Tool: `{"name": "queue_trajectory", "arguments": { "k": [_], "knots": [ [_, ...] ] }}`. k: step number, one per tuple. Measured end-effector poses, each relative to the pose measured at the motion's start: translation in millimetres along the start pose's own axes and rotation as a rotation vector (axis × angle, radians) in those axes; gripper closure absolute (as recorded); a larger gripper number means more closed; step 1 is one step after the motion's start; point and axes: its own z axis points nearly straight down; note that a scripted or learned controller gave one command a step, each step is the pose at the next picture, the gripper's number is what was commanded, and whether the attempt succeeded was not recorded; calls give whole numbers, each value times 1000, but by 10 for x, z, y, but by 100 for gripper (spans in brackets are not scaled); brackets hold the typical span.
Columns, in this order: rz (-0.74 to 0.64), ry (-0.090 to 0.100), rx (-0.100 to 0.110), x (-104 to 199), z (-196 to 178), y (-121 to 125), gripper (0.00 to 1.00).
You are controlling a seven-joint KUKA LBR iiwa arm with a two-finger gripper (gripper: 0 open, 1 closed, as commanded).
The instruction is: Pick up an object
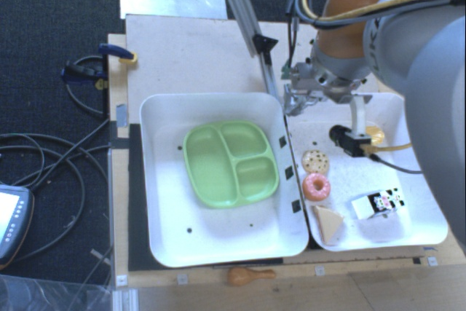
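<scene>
In the right bin (419,226), a tan wedge (329,223) is seen nearest, then a pink doughnut (317,187) and a cookie (315,161). All are judged light, stiff toys, best pinched across the width. Farther off, the end effector (295,102) is held over the bin's far-left corner, and whether it is open or closed cannot be told.

Doughnut (317,187) in right bin (429,229): cookie (315,161) just behind it, wedge (329,223) before, carton (377,203) right, divided plate (231,164) left, in left bin (167,229).
</scene>
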Motion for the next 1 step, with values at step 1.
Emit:
{"name": "queue_trajectory", "arguments": {
  "k": [1],
  "knots": [
    [1, 1, -1, 396, -49, 297, 100]
  ]
}}
